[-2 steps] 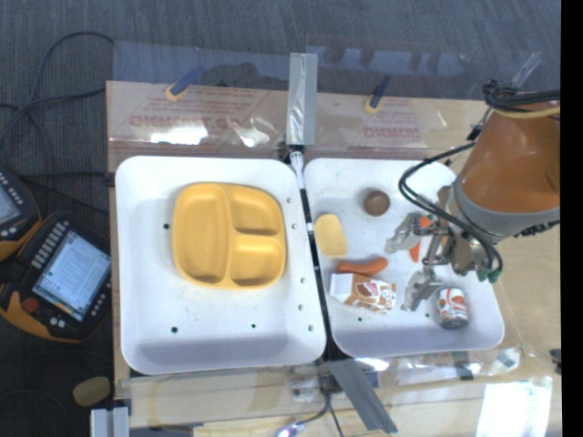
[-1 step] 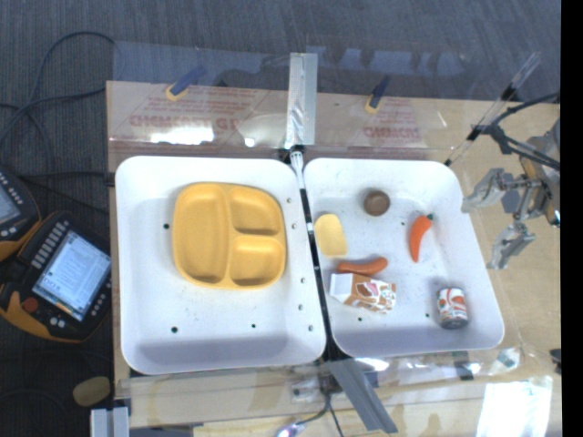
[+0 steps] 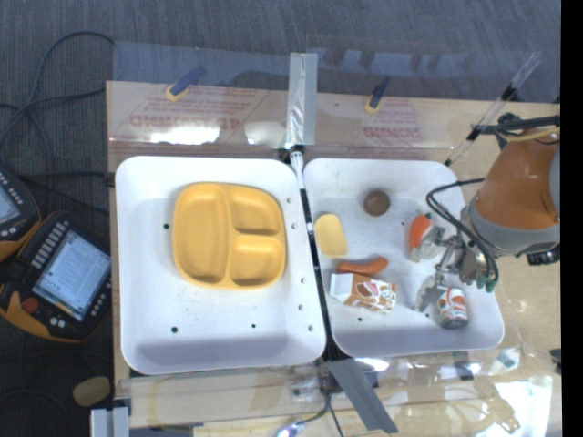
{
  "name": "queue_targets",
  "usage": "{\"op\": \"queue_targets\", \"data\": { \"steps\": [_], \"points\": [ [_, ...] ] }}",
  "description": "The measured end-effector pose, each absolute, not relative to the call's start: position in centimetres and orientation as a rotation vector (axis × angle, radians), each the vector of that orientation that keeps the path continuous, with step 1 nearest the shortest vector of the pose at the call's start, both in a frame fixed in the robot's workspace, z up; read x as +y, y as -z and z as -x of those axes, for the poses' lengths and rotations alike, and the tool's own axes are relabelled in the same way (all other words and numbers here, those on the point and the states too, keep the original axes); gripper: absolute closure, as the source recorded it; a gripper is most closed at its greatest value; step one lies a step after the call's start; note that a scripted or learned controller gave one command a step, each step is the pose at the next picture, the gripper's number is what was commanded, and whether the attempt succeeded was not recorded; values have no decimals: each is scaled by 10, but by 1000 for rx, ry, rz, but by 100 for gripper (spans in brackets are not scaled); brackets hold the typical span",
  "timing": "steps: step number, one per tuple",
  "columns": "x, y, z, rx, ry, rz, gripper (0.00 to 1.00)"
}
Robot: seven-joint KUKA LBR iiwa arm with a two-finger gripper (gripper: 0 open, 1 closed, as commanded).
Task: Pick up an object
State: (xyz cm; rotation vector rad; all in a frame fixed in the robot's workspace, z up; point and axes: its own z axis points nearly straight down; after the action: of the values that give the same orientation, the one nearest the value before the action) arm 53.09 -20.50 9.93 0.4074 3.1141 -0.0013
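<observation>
In the right bin (image 3: 401, 173) lie a brown ball (image 3: 376, 202), a pale yellow block (image 3: 330, 235), an orange-red sausage (image 3: 362, 266), a white and orange packet (image 3: 366, 292), an orange carrot-like piece (image 3: 418, 231) and a small can (image 3: 451, 308). My gripper (image 3: 428, 271) is low over the bin's right side, reaching in from the right. It is open, with bare bin floor between its fingers. One finger (image 3: 425, 247) is beside the carrot piece, the other by the can. Nothing is held.
The left bin (image 3: 146, 271) holds a yellow divided tray (image 3: 228, 235). The grey arm with its orange band (image 3: 519, 185) hangs over the right bin's right wall. Handheld controllers (image 3: 64, 276) and cables lie on the floor at the left.
</observation>
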Motion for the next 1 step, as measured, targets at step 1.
{"op": "queue_targets", "data": {
  "steps": [1],
  "points": [
    [-224,-90,-574,3123,8,-238,0]
  ]
}}
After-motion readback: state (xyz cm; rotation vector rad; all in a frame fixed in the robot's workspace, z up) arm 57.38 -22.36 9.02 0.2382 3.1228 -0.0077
